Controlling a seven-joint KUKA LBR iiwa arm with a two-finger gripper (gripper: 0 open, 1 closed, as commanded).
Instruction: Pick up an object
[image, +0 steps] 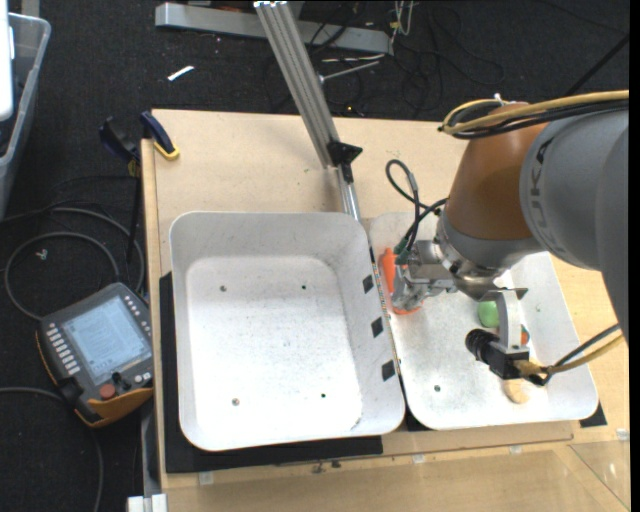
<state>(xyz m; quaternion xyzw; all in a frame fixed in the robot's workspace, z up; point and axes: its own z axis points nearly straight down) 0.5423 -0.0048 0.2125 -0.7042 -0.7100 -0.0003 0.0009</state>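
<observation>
Two shallow white plastic bins (270, 250) sit abreast; over the right one's nine o'clock edge, the grey metal gripper (408, 290) touches an orange object (388, 270); jaw state cannot be told.

Dark carpeted floor (70, 90) around the rig, w/ small white scraps near the top. Light wood surface (240, 160) sits centre frame, plain and evenly lit, no hard shadows. Black-and-yellow clamp (150, 135) at its top-left corner. Grey metal pole (305, 90) slants down from the top to the surface's middle. Black cables (50, 260) loop on the floor at left, beside a handheld control pendant (98, 350) w/ lit screen and orange trim. Clear plastic tub (20, 70) at the top-left edge. More cables and a grey bar (270, 25) along the top.
</observation>
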